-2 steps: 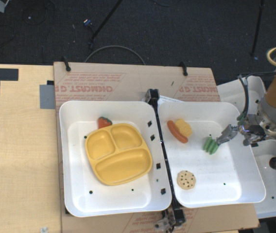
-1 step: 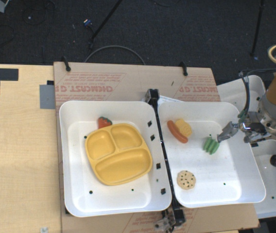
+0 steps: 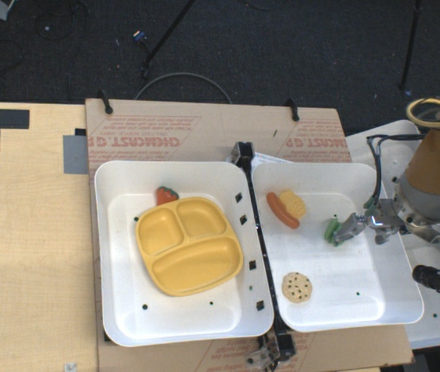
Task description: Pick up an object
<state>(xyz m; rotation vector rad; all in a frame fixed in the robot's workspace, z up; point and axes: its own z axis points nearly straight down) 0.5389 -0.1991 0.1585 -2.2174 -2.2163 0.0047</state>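
Over on the left, the pale wooden worktop point(image 3: 26, 231) runs up to a sheet of cardboard point(image 3: 204, 134) that lies under both white bins. The left bin point(image 3: 115, 301) holds a yellow divided plate point(image 3: 189, 244), tilted a little in its frame, and an orange toy carrot point(image 3: 166, 195) with a green top peeks out from behind the plate's upper left edge, touching it. A black clip strip point(image 3: 255, 231) marks where the two bins meet. In the right bin point(image 3: 394, 304), a toy hot dog point(image 3: 283, 208) lies near the upper left, its red sausage against a yellow bun, and a round chocolate-chip cookie point(image 3: 297, 287) sits below it, well apart, toward the front. Further right a small green object point(image 3: 332, 229) lies on the bin floor, right at the tip of the hand point(image 3: 345, 231), which reaches in low from the right with the grey arm point(image 3: 425, 177) behind it. Whether the hand is closed on that green piece or merely beside it I cannot tell from here.
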